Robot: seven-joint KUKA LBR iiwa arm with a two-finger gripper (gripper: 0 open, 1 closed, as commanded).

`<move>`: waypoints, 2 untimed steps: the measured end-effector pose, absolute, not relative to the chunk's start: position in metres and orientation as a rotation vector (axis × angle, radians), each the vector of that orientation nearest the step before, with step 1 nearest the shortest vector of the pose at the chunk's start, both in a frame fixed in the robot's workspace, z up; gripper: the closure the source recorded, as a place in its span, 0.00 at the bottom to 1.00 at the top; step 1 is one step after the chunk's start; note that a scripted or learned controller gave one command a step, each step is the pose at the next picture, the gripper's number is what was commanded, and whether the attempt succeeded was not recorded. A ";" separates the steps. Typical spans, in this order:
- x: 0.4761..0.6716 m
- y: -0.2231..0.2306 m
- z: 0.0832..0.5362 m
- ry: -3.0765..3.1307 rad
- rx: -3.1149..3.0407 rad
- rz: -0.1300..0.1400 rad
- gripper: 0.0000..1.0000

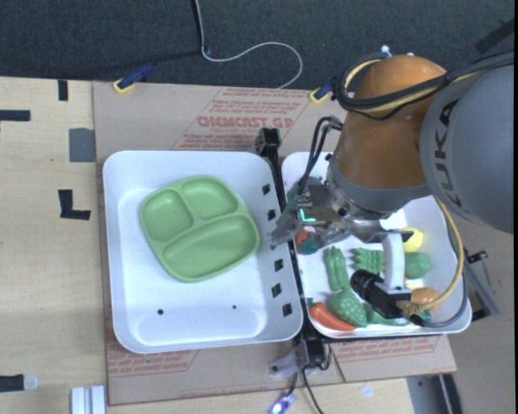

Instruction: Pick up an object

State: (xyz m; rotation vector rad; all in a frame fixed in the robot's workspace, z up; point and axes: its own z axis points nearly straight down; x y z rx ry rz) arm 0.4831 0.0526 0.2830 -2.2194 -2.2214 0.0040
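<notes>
My gripper (304,224) hangs low over the left part of the right bin (456,322), close to the wall between the two bins. The arm's orange and grey wrist hides most of it. Just below it lies a small red and teal object (306,245), partly hidden. Toy foods crowd the right bin: a long green vegetable (335,266), a bumpy green piece (368,257), a yellow piece (413,239), a round green piece (418,266), an orange piece (424,297) and a red-orange carrot (328,317) at the front.
The left bin (129,317) holds a green divided plate (198,227), lying toward its back. Both bins rest on a cardboard sheet (233,115) on the bench. A white cable (242,54) runs across the dark floor behind.
</notes>
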 end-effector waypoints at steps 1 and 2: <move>0.483 0.053 0.292 -2.222 -2.217 0.007 1.00; 0.485 0.006 0.434 -2.227 -2.232 -0.018 1.00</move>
